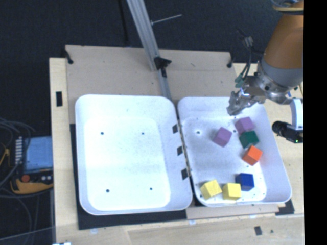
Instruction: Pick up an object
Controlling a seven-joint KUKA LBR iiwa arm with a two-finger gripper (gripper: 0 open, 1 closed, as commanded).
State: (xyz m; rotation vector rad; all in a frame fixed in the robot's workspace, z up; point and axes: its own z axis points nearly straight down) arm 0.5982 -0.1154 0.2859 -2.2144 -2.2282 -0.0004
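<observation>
The right bin holds several small blocks. Two purple blocks lie in its upper middle. A green block sits just below the second purple one, with an orange block under that. Near the front edge are a blue block and two yellow blocks. My gripper hangs over the bin's far right part, just above and left of the upper purple block. I see nothing held in it.
The left bin sits beside the right one. A slanted metal post rises behind the bins' shared edge. A blue box with cables lies off the bench at the left.
</observation>
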